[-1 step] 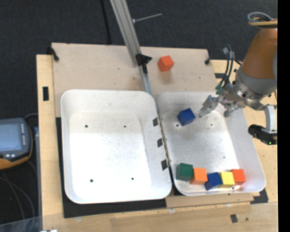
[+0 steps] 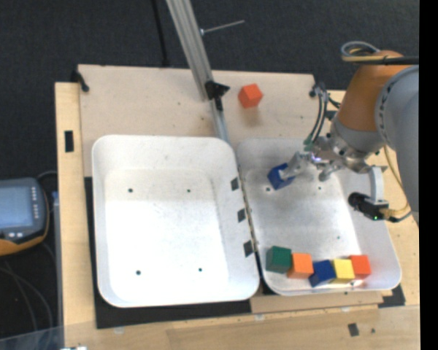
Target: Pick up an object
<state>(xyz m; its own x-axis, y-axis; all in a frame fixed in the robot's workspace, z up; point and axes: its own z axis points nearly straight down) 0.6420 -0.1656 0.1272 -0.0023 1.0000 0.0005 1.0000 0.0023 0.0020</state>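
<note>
Blue cube (image 2: 279,176) sits at the tip of my end effector (image 2: 298,165), over the upper part of the right bin (image 2: 306,210); it touches the fingertip end, but I cannot tell whether my fingers are apart, together, or clamped on it, since my wrist hides them from above. My arm (image 2: 372,108) comes in from the right, grey with its orange band just behind the wrist. Well below my end effector, along the near wall of the same bin, a row of cubes lies side by side: a green cube (image 2: 279,259), an orange cube (image 2: 301,264), a second blue cube (image 2: 322,272), a yellow cube (image 2: 343,269) and a red-orange cube (image 2: 360,265). Above and to the left of my end effector, outside the bins on the bare counter (image 2: 146,100), rests one more orange cube (image 2: 250,95). The left bin (image 2: 168,217) lies well to my left.
</note>
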